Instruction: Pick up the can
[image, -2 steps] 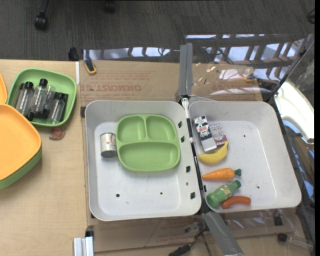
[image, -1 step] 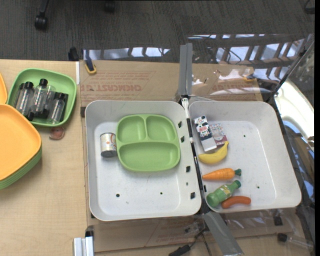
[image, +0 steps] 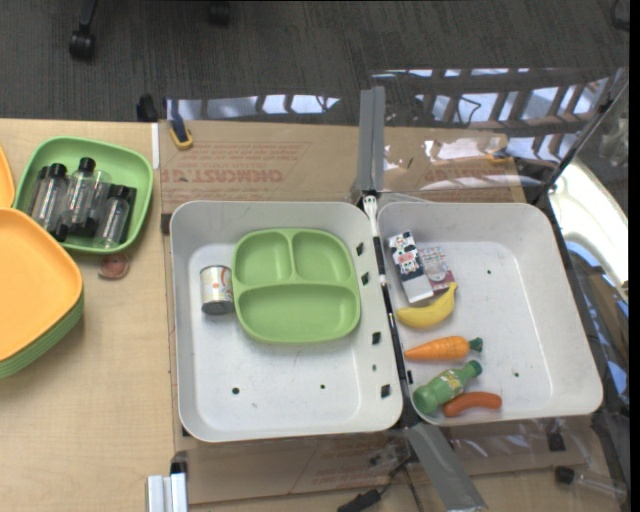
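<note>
Within the left shallow white bin (image: 200, 400), a small silver metal can (image: 216, 290) is laid on its side, touching the left edge of a green divided plastic plate (image: 297, 285). Toy foods are held in the right white bin (image: 540, 330): a yellow banana (image: 427, 310), orange carrot (image: 440, 349) and green bottle (image: 446, 387).

**Counter and items resting directly on it**

The wooden counter (image: 90, 420) carried two shallow white bins side by side: the left bin (image: 280, 400) and the right bin (image: 530, 330), edges touching. A cardboard sheet (image: 260, 165) lay under and behind them. At left sat a green tray (image: 135, 170) and stacked orange plates (image: 35, 300).
</note>
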